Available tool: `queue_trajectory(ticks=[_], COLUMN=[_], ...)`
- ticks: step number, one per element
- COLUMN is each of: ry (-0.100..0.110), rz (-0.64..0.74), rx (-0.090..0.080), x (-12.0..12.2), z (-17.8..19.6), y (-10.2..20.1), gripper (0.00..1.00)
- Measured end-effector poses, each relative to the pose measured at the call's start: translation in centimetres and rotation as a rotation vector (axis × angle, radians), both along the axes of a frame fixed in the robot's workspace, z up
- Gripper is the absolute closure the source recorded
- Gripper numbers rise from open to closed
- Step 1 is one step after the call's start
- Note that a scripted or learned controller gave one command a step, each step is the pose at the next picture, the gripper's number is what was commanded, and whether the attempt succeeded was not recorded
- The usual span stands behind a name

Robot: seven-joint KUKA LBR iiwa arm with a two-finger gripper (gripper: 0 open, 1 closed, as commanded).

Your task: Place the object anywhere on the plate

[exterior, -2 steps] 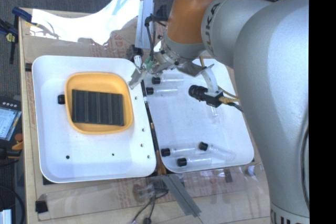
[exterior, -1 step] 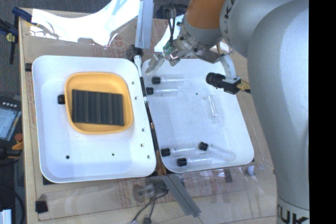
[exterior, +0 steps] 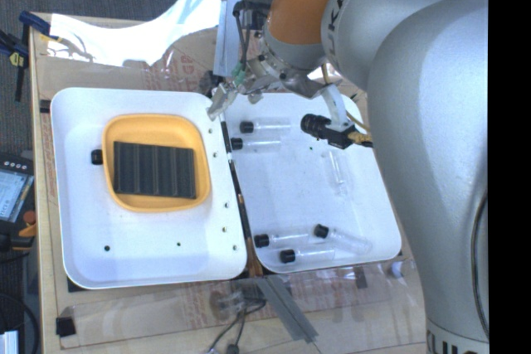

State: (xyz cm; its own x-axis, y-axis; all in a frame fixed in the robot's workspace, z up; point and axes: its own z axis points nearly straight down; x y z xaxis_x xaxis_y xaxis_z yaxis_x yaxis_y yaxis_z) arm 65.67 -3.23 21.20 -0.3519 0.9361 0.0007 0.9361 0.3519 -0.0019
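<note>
Jaws unreadable from above: the gripper (exterior: 222, 98) hovers at the far end of the seam between the bins, open or closed impossible to tell. The capped clear tubes (exterior: 264, 128) lie scattered in the right bin (exterior: 290, 195), the yellow plate (exterior: 153, 126) in the left bin (exterior: 75, 249). A good pick likely means centring over one tube, across its length.

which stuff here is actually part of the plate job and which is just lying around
Part of the job:
- yellow plate in the left bin
- clear black-capped tubes in the right bin, likely the objects to move
- gripper at the bins' upper edge

Just lying about:
- handheld device at the bench's left edge
- crumpled clear plastic behind the bins
</note>
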Motion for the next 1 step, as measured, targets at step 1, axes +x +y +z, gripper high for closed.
queue_trajectory(ticks=[1], ry=[-0.003], rz=[0.274], rx=[0.0], x=[0.02], z=[1.12], y=[2.58], gripper=[0.0])
